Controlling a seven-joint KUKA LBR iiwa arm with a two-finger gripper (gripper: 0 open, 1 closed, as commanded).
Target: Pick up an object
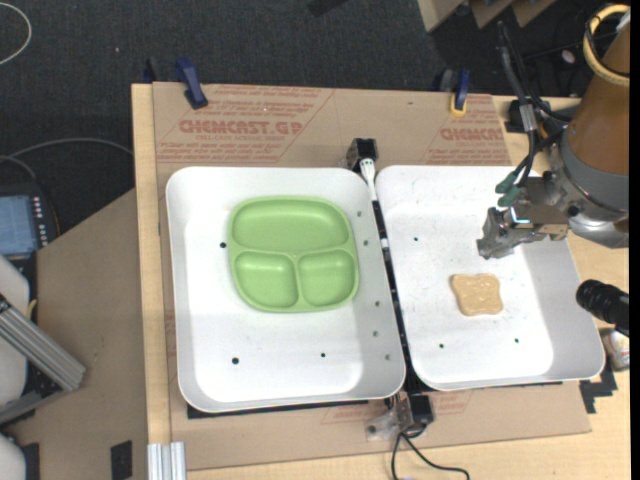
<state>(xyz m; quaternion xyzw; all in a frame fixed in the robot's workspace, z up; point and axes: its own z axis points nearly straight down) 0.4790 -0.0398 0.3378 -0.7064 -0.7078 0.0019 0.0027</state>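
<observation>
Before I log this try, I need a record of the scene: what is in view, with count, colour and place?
bins: two, white, side by side on the board
tray: one, green, three compartments, in the left bin
toast: one, tan, flat in the right bin, below the tool
board: one, brown with red print, under both bins
clamps: two, one blue at the board's far left edge, one yellow and blue at its far right edge
floor: dark carpet beyond the board
arm: one, grey with an orange band, reaching in from the right
tool: one, grey, over the right bin above the toast, apart from it
</observation>
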